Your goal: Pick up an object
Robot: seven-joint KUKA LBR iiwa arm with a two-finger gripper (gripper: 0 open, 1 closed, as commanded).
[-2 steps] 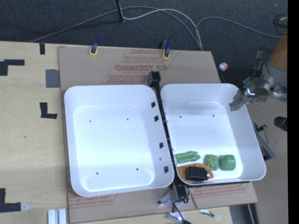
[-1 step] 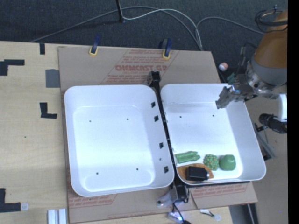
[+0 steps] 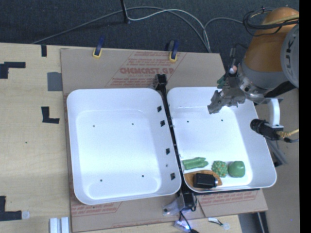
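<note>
You are looking down on a light wooden bench point(image 3: 29, 144) with short black tape marks stuck on its left side. A brown cardboard sheet point(image 3: 141, 69) with red printing lies flat on it, held at its far edge by two clamps point(image 3: 99, 47). On the cardboard sit two shallow white bins, touching along a black joint: the left bin point(image 3: 116, 144) and the right bin point(image 3: 218, 130). Cables point(image 3: 160, 13) trail over the dark floor beyond the bench.
</note>
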